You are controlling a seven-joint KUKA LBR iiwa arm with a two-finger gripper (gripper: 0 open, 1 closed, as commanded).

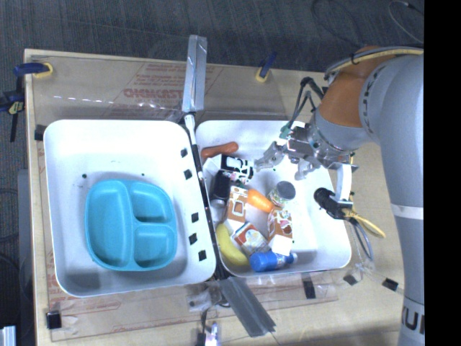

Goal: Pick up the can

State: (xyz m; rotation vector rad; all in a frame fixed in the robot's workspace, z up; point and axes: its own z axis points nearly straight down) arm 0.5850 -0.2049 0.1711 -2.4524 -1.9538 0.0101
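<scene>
Seen from the fixed camera above the bench: two shallow white bins side by side, touching along the middle divider.

In the left bin (pixel 65 144), one light-blue plastic tray with three compartments (pixel 131 225), flat on the floor toward the near side.

In the right bin (pixel 328 242), a crowded cluster of single items, counted from far to near:
- one brown sausage-shaped piece (pixel 220 149) by the far-left corner
- one small black-and-white object (pixel 238 169) just near of it
- one orange carrot-shaped piece (pixel 259 200) at the middle
- one small metal can with a round grey top (pixel 283 192) just right of the carrot-shaped piece, about mid-bin
- one orange-and-white printed carton (pixel 236 209) left of the carrot-shaped piece
- one red-and-white printed packet (pixel 249 237) near of the carton
- one yellow banana (pixel 229 248) along the left wall
- one blue cylindrical bottle (pixel 265 261) on its side at the near wall

Nine loose things in all, eight of them in the right bin.

One grey arm (pixel 403 157), reaching in from the right, with one orange band (pixel 342 101) above the wrist. Wrist bent leftward over the far right part of the right bin. One two-finger gripper (pixel 288 163) pointing down and to the left, jaws spread apart with nothing between them. Hangs just far of the can, close to it but not touching.
</scene>
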